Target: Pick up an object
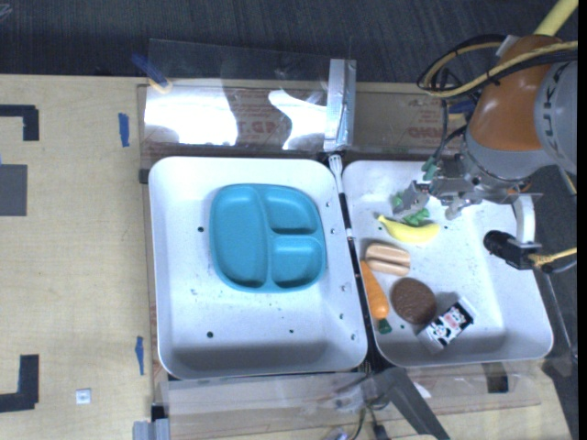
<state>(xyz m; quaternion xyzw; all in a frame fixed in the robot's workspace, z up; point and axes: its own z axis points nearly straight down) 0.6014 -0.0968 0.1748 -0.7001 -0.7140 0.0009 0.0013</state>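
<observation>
My gripper point(435, 200) hangs over the back of the right bin point(514, 310), its fingers spread open, with nothing held between them. Just below its left finger lie a green leafy toy point(410, 211) and a yellow banana point(411, 231). Further forward in the same bin are a hot dog point(388, 258), an orange carrot point(376, 296) along the left wall, a brown round cookie point(413, 301) and a black-and-white carton point(448, 324). The grey arm with its orange band point(509, 108) partly hides the bin's back right corner.
The left bin point(174, 273) holds a blue divided plate point(268, 236). A clear plastic panel point(238, 108) stands behind the left bin. Cables point(459, 62) loop above the arm. A black fitting point(503, 246) sticks into the right bin from the right.
</observation>
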